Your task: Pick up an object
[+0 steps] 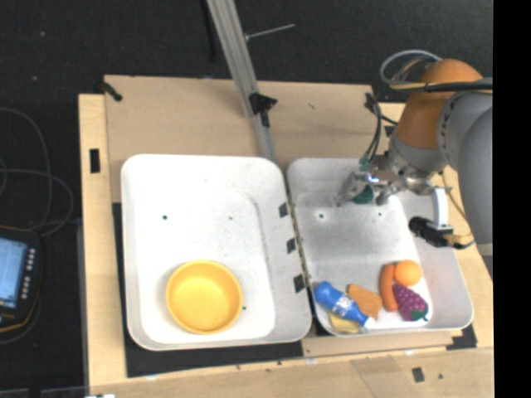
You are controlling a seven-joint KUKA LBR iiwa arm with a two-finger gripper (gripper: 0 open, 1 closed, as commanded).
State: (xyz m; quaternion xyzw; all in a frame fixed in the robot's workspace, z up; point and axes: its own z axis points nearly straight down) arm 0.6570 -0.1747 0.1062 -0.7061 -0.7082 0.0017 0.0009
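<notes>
- Toys in a cluster are the likeliest pick: they lie in the near corner of the right bin (332,222), at about 5 o'clock from its middle.
- Nearest the front edge, a blue bottle-shaped toy (335,300) lies on its side with something yellow (347,325) beside it; I cannot tell what the yellow piece is.
- At 3 o'clock from the blue toy is a tan, flat-looking piece (366,298), touching or nearly touching it.
- Farther right, a purple grape bunch (411,300) lies beside an orange, carrot-like stick (387,284), with a round orange fruit (407,272) just behind, at 12 o'clock from the grapes.
- These pieces crowd together, so a clean grasp on one looks awkward; the blue toy at the cluster's left edge seems the most exposed.
- In the left bin (199,197), a yellow bowl (204,296) sits alone near the front, at 6 o'clock from that bin's middle.
- Farthest back, the gripper (367,191) hangs over the right bin's far end, at 12 o'clock from the toys and well apart from them. Whether its claw is open or closed cannot be told, and nothing is seen held.
- By my judgement the step in hand is the approach: no object is picked yet, and the next move calls for travel toward 6 o'clock, then a descent onto one toy.
</notes>
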